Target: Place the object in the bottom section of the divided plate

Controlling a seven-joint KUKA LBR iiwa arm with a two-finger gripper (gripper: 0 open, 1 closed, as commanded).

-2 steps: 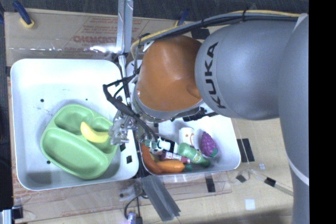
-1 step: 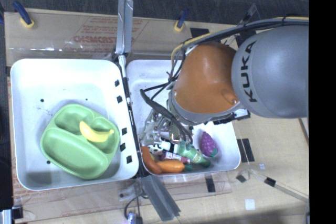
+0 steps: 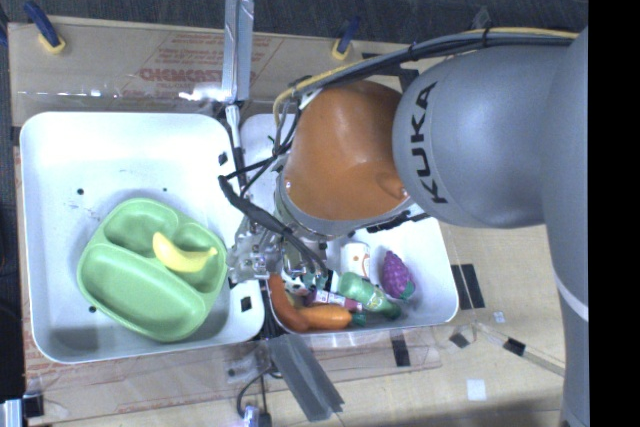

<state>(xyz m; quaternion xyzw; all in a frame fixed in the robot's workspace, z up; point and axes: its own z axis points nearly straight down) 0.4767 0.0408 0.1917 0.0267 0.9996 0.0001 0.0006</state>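
The arm (image 3: 480, 135), grey with a broad orange band, fills the centre and right of the frame and hangs over the right bin (image 3: 440, 300), hiding most of it. The left bin (image 3: 50, 165) occupies the left half of the frame, its white floor largely bare.

A green divided plate (image 3: 140, 285) lies tilted in the lower part of the left bin. A yellow banana (image 3: 183, 256) rests on the plate, lying across the ridge between sections toward the plate's right side; which section it sits in cannot be settled from this angle.

The gripper (image 3: 262, 260) sits low at the frame's centre, over the shared wall between the two bins, just right of the plate. Cabling and the wrist obscure it; whether it is released or clenched cannot be told.

In the exposed lower strip of the right bin lie, close together, an orange carrot (image 3: 312, 317), a green item (image 3: 368, 297), a purple grape bunch (image 3: 397, 273) and a small white piece (image 3: 355, 260).
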